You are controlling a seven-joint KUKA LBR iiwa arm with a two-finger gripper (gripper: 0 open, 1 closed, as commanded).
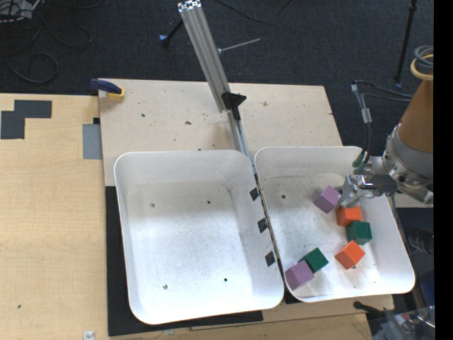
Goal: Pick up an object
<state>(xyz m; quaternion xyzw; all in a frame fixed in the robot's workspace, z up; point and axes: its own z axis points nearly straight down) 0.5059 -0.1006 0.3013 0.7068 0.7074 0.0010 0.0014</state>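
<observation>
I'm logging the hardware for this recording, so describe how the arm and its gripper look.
The arm is a thick rounded body with an orange upper section and a grey collar at the wrist. The gripper is small, made of silvery metal parts with a green detail near its top. A thin dark cable runs along a slim grey post beside the wrist.

Six small blocks in the right bin (368, 280): two purple, two orange, two green, loosely clustered.
</observation>
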